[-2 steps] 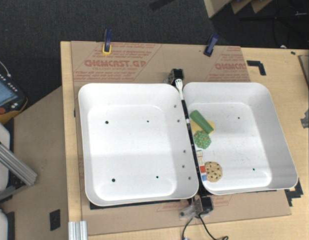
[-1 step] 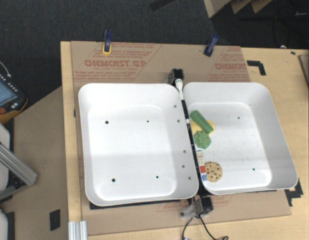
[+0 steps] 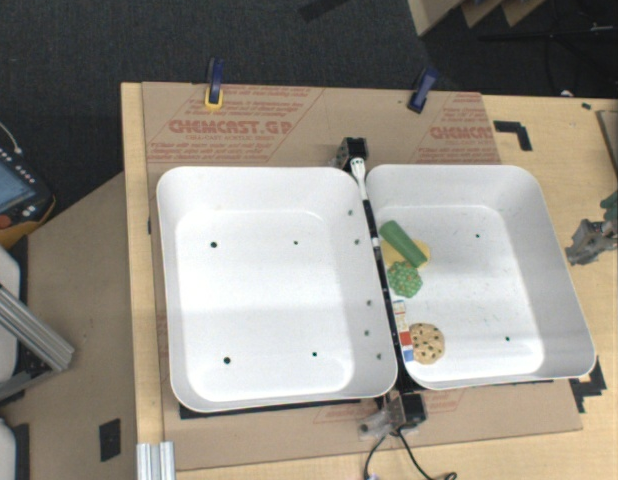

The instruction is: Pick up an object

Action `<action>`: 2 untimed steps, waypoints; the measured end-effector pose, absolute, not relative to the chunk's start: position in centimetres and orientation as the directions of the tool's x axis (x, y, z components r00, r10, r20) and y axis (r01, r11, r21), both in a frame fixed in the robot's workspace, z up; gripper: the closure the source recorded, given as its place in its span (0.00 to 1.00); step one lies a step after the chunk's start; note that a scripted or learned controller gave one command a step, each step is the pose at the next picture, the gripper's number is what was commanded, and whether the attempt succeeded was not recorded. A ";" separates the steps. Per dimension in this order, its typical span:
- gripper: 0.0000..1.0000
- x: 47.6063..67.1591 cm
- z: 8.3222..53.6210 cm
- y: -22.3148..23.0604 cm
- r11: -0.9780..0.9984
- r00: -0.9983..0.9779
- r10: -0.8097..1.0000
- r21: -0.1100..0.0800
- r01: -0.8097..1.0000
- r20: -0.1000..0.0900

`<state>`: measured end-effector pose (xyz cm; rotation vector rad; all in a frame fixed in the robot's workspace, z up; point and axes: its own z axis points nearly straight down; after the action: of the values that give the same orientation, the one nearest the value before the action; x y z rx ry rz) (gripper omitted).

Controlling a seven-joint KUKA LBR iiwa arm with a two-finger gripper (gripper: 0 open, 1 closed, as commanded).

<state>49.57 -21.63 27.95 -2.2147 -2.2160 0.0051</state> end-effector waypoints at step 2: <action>1.00 50.9 38.3 -15.3 0.007 -0.007 1.000 0.009 1.000 -0.003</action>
<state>50.86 -15.33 38.32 -2.2188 -2.2355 -0.0067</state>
